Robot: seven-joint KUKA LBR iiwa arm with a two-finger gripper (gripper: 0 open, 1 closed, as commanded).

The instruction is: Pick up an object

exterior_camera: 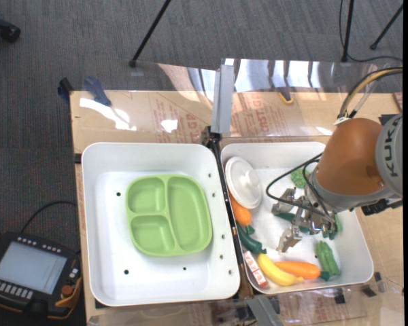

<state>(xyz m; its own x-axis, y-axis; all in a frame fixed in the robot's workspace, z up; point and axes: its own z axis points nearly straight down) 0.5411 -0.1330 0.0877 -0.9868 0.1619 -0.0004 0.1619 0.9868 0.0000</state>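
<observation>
Gripper (290,238) hangs low inside the right bin (357,253), above the toy food.

Its two fingers stand apart and there is nothing between them (the hand is released). Just below it lie a banana (275,270) and a carrot (300,268), side by side near the front wall. A white lid (244,180) leans at the bin's left wall. The left bin (102,175) holds a green divided plate (168,214).

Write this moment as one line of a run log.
arm: over right bin | claw: low, above banana and carrot | held: nothing seen | left bin: green tray
</observation>
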